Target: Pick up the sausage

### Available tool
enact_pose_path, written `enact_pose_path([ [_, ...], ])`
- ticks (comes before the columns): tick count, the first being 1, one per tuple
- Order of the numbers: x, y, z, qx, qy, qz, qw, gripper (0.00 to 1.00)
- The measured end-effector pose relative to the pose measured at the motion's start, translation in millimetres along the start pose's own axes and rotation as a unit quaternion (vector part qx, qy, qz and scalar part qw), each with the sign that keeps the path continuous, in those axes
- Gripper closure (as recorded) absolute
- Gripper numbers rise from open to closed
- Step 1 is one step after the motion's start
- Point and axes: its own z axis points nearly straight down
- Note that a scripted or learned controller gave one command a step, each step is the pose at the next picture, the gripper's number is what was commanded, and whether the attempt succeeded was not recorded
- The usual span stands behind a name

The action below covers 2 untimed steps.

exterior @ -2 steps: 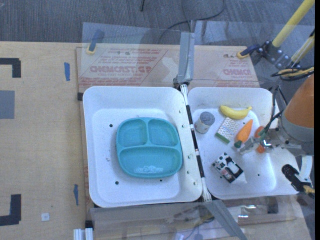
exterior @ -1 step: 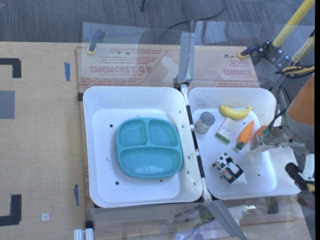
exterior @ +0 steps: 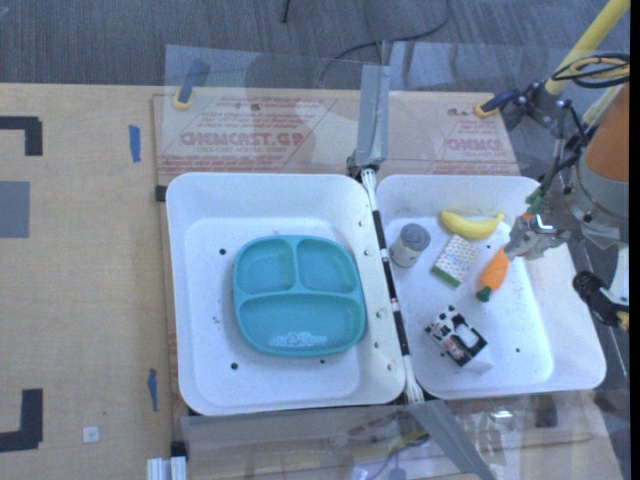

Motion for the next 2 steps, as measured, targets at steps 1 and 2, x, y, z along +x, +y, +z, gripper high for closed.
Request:
enact_pose_path([
  [1,104.9,-3.0,-6.4,0.002,0.001,0.013,0.9999,1.00],
  [2,104.8,-2.1,-16.3,0.001,0.000,0.012,0.9999,1.00],
])
